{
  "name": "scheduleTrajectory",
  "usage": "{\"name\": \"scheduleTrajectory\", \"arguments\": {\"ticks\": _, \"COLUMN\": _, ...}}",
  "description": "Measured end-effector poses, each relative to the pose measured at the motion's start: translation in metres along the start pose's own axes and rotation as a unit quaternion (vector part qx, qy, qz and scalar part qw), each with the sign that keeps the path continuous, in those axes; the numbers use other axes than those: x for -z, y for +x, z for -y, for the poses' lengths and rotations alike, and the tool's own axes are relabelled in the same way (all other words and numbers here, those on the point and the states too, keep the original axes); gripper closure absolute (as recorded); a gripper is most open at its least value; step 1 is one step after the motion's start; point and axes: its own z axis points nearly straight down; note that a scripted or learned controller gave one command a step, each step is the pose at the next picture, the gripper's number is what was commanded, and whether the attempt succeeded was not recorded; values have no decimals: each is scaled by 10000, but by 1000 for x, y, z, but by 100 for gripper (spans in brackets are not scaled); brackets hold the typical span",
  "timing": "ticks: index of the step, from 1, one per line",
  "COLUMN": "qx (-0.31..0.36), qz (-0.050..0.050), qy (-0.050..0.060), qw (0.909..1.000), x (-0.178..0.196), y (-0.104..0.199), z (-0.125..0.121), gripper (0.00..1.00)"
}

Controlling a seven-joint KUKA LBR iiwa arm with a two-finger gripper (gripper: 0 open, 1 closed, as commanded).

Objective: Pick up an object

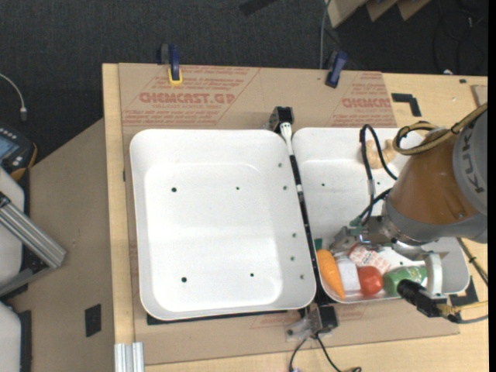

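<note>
Several small objects lie along the front edge of the right bin (333,161): an orange carrot-shaped piece (328,273), a white packet with red print (355,270), a red round piece (371,281) and a green piece (404,278). My gripper (361,242) reaches down from the grey wrist (422,227) into this pile, just above the white packet and behind the red piece. The wrist and the orange band (422,183) hide much of the right bin's right half.
The left bin (155,161) sits beside the right one, with a black divider strip (298,200) between them. A pale object (377,156) lies near the right bin's back, by a black cable (366,149). Clamps hold the cardboard base at the back.
</note>
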Motion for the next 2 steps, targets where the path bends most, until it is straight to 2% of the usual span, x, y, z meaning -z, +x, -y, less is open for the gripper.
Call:
{"name": "scheduleTrajectory", "arguments": {"ticks": 1, "qx": 19, "qz": 22, "qy": -49, "qw": 10000, "x": 70, "y": -42, "z": -52, "gripper": 0}}
{"name": "scheduleTrajectory", "arguments": {"ticks": 2, "qx": -3, "qz": 3, "qy": -14, "qw": 10000, "x": -2, "y": -3, "z": 3, "gripper": 0}}
